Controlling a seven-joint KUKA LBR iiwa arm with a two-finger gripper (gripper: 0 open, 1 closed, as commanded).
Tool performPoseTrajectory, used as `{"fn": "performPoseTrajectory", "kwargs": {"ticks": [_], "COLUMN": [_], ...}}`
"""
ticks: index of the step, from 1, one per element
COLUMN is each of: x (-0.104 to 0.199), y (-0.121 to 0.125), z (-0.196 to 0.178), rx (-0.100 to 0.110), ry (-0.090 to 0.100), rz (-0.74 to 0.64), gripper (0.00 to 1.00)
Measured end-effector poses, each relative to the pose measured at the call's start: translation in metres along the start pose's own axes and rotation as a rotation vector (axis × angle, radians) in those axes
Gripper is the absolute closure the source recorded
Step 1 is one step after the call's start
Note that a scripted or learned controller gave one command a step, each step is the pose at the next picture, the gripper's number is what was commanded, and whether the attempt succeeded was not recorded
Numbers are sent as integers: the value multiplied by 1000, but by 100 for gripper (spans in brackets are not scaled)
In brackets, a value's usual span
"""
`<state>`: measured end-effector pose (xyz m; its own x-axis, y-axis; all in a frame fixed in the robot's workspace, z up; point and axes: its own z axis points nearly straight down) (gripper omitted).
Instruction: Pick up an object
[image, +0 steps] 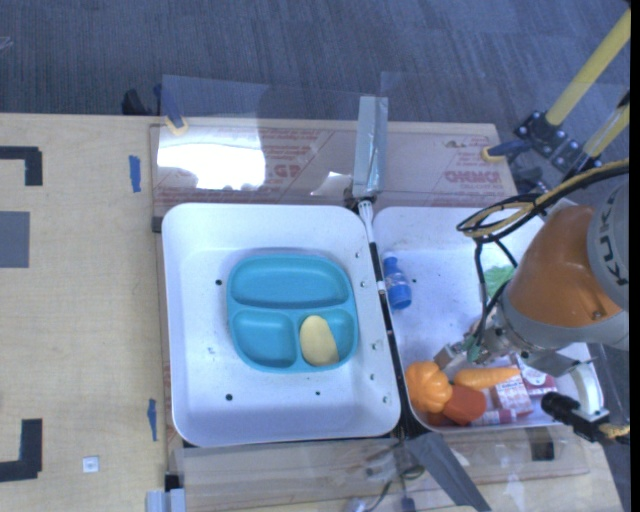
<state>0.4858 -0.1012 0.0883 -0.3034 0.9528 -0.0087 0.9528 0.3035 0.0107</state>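
A blue divided plate (290, 285) lies in the left bin (200, 300), with a yellow lemon-shaped object (318, 340) in its lower right compartment. In the right bin (440, 250) a small blue bottle (396, 284) lies near the left wall. At that bin's front sit an orange pumpkin-shaped toy (427, 386), a red piece (464, 404), an orange carrot-like piece (487, 378) and a red-and-white packet (515, 398). My gripper (482, 350) hangs low over this cluster, just above the carrot-like piece, under the orange wrist band (560, 275).
A clear plastic sheet and a metal divider post (368, 150) stand behind the bins. Black and yellow cables (500, 215) loop over the right bin's far side. Wooden bench top (70, 300) stretches to the left.
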Motion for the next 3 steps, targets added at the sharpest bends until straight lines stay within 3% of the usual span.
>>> {"fn": "performPoseTrajectory", "kwargs": {"ticks": [1, 2, 3], "x": [-10, -11, -11], "y": [16, 18, 18], "z": [1, -10, -10], "rx": [6, 0, 1], "ry": [7, 3, 4], "rz": [305, 304, 304], "gripper": [0, 100, 0]}}
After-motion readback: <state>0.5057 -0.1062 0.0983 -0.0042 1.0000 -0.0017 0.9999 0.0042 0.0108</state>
